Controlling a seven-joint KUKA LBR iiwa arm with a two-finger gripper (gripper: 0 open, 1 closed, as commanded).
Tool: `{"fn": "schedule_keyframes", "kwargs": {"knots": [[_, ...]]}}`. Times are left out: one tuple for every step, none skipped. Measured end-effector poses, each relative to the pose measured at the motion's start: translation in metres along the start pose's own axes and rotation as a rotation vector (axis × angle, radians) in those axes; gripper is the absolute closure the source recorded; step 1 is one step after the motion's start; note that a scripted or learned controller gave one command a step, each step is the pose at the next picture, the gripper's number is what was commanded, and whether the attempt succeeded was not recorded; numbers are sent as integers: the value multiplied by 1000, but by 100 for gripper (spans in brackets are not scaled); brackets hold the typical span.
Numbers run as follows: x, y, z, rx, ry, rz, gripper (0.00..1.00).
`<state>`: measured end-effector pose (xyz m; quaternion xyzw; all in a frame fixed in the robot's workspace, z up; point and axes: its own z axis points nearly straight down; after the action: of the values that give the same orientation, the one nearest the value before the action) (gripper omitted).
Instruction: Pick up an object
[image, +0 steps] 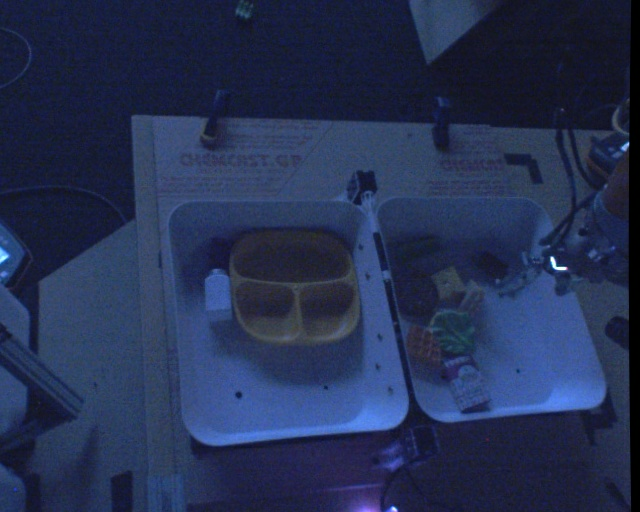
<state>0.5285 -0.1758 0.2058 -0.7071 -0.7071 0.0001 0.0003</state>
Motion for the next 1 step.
{"fn": "schedule_keyframes", "kwargs": {"knots": [[-4, -5, 62, 7, 3, 1, 0]]}}
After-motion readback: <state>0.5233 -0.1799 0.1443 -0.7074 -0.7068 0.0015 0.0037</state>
